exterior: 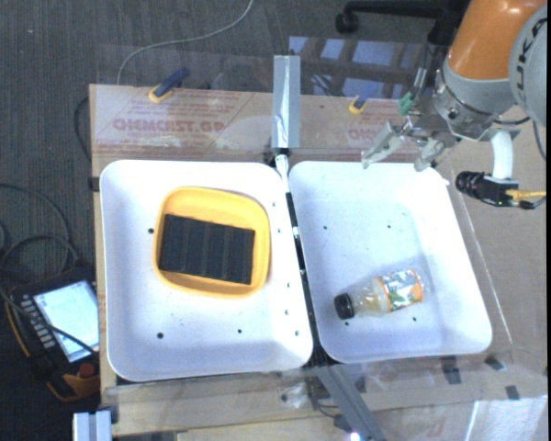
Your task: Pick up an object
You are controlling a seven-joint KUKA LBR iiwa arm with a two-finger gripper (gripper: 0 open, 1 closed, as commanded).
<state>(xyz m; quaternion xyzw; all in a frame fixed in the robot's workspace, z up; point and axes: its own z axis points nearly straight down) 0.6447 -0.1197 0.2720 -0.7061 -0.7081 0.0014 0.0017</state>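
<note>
Gripper (pixel 401 152), fingers spread and empty, above right bin's (pixel 459 246) far rim; one bottle (pixel 383 296), one yellow dish (pixel 213 242).

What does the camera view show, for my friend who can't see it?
A grey robot arm with an orange band holds its open two-finger tool above the far edge of the right white bin, where a small clear plastic bottle with a black cap lies on its side. The left white bin holds a yellow tray with a dark slatted block.
</note>
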